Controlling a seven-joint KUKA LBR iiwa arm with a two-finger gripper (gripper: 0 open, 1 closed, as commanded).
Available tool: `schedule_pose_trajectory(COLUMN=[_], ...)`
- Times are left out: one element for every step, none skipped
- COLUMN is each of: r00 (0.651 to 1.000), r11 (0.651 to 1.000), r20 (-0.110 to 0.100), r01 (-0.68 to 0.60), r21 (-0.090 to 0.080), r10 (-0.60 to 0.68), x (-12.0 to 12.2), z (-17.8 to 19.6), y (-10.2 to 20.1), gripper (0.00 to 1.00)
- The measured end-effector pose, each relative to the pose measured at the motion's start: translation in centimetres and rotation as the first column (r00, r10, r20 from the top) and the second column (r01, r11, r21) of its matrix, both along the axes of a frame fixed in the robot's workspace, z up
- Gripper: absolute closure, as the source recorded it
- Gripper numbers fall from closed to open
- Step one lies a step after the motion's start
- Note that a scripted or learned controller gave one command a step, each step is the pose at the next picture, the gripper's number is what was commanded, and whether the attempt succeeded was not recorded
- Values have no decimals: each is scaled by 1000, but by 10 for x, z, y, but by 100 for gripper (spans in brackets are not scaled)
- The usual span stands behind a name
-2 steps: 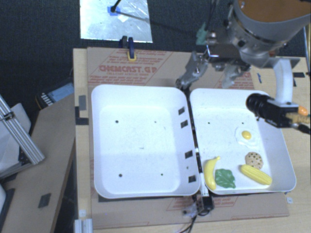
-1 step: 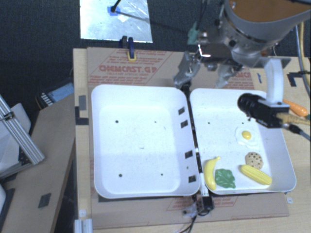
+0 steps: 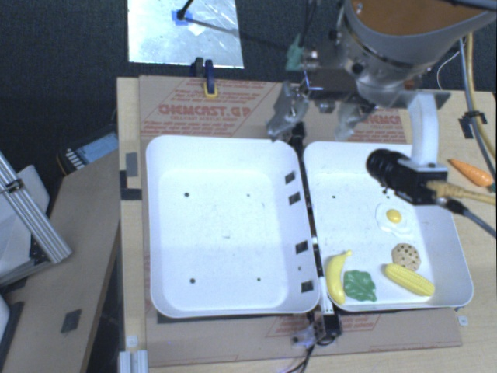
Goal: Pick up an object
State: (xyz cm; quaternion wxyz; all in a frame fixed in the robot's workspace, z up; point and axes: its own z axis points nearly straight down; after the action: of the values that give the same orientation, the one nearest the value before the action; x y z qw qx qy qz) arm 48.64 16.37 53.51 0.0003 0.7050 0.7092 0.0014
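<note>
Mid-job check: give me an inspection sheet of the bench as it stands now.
Surface: two white bins side by side; left bin, right bin.
Job's things: in the right bin, fried egg, cookie, corn cob, banana, green leaf.
Clutter: carrot outside the right bin; yellow clamp on the cardboard.
Grippers: gripper raised over the bins' back edge, nothing between its fingers.
Cables: wires at right.
Surroundings: foil sheet behind.
</note>
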Motion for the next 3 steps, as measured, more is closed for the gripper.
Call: schedule_pose_trajectory(r00=[1000,1000,1000], r11=[1000,1000,1000], r20=[0,-1,0], r01=[0,6,2], r21=[0,-1,0], r10=[0,-6,-2], x=[0,0,0], z=[0,0,0], y=[24,18,27], gripper=[0,0,0])
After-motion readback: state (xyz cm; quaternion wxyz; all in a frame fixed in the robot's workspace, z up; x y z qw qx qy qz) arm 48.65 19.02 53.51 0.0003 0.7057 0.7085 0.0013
